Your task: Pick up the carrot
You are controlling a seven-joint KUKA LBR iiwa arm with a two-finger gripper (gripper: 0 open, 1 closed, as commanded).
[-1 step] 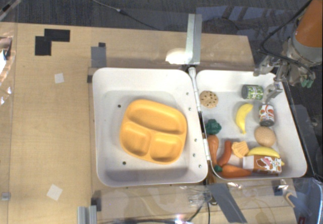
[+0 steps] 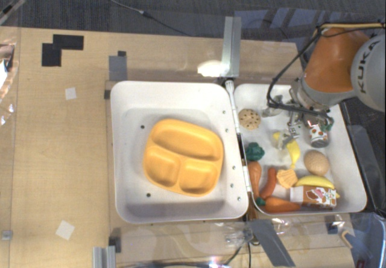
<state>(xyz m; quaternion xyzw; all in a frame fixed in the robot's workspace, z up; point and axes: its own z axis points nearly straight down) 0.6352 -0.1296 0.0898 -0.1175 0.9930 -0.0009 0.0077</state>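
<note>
The carrot [image 2: 255, 178] is an orange tapered piece lying along the left wall of the right bin [image 2: 357, 185], near the front. Beside it lie a redder orange stick [image 2: 268, 182] and another orange piece [image 2: 279, 204] along the front wall. My gripper [image 2: 292, 131] hangs over the middle back of the right bin, above a small yellow item [image 2: 292, 153] and next to a small can [image 2: 318, 135]. It stands well behind and to the right of the carrot, with nothing seen held in it.
The right bin also holds a cookie [image 2: 248, 118], a green broccoli piece [image 2: 254, 151], a tan egg-shaped item [image 2: 316, 163], a banana [image 2: 313, 182], a cracker [image 2: 287, 177] and a small carton [image 2: 315, 197]. The left bin [image 2: 129, 110] holds a yellow divided plate [image 2: 183, 157].
</note>
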